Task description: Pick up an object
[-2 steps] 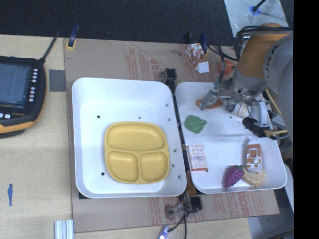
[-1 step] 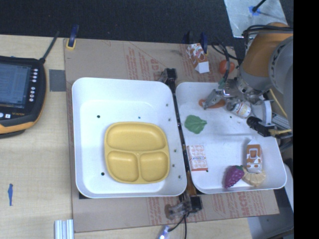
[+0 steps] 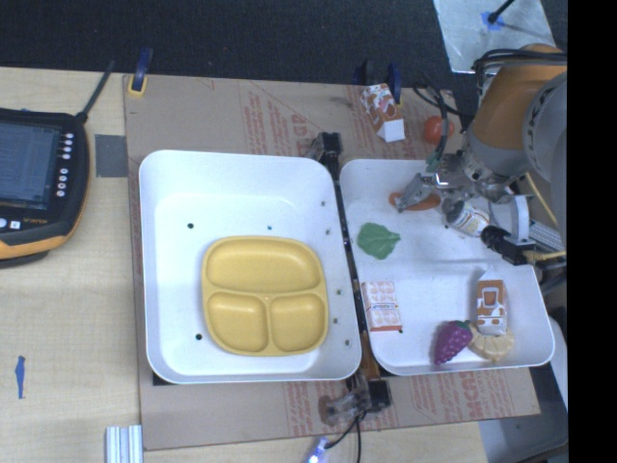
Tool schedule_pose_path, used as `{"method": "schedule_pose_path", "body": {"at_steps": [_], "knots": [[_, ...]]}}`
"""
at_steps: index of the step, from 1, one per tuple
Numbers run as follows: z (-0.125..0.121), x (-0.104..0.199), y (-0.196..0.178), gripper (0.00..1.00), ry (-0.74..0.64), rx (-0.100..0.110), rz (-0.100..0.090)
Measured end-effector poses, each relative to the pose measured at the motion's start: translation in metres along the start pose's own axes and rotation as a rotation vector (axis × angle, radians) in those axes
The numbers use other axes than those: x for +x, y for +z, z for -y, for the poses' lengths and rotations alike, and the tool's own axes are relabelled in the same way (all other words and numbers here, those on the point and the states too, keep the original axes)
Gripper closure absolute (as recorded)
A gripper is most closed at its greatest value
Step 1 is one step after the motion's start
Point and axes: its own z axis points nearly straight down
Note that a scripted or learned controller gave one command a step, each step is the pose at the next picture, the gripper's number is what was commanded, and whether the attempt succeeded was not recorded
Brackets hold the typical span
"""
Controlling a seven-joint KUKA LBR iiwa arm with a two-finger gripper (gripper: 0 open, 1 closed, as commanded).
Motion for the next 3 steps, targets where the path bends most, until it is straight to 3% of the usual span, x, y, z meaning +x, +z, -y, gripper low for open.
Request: {"method": "schedule_pose_path", "body": {"at_steps": [1, 2, 3], "knots": [[0.003, -0.046, 0.000, 0.00, 0.007, 0.000, 0.015], [0.003, -0.029, -0.018, 0.00, 0.006, -0.001, 0.015], [0.066, 0.056, -0.006, 0.00, 0.003, 0.004, 0.015]]}}
